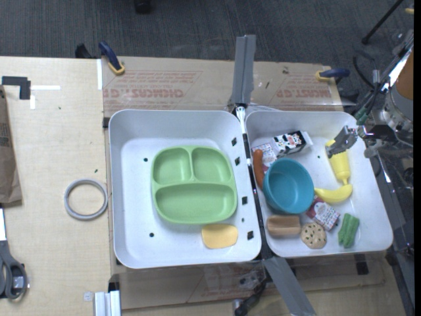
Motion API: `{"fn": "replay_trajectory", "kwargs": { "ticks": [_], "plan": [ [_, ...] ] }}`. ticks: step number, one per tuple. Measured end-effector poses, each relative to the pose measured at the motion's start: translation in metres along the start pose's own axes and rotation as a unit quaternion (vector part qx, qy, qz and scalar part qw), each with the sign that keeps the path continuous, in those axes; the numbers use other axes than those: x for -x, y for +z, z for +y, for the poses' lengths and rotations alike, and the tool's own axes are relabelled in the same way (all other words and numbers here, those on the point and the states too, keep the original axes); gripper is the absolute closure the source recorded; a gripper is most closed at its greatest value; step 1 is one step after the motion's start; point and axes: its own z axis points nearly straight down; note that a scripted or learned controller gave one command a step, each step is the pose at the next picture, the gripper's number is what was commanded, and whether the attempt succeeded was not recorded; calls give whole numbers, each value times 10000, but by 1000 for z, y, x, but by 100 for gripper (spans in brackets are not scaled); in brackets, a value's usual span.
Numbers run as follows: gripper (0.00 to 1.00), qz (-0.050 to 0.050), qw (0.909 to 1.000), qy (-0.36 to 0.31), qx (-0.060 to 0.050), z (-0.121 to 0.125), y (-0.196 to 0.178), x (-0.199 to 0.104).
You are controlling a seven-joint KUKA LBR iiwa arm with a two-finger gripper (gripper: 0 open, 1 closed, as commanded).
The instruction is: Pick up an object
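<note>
My gripper (340, 141) hangs over the right bin (368, 245), at its far right side, just above the upper end of a yellow toy (341, 167). A banana (334, 193) lies below that toy, beside a blue bowl (288, 186). Around the bowl lie a small milk carton (289, 142), a red sausage (258, 164), a bun (283, 226), a cookie (314, 236), a strawberry-print packet (324, 214) and a green pickle (348, 230). Nothing shows in the gripper.
The left bin (125, 176) holds a green divided plate (194, 184) and a yellow wedge (220, 236). On the bench to the left lie a tape ring (86, 198), scissors (10, 278) and a brown bag (8, 157). A grey bar (244, 71) stands behind the bins.
</note>
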Motion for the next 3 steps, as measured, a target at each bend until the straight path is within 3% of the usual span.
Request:
{"fn": "replay_trajectory", "kwargs": {
  "ticks": [1, 2, 3],
  "plan": [
    [0, 14, 9993, -363, 23, 7, 158, 53],
    [0, 52, 9992, -391, 24, 80, 170, 56],
    [100, 14, 9992, -397, 17, 80, 162, 59]
  ]
}}
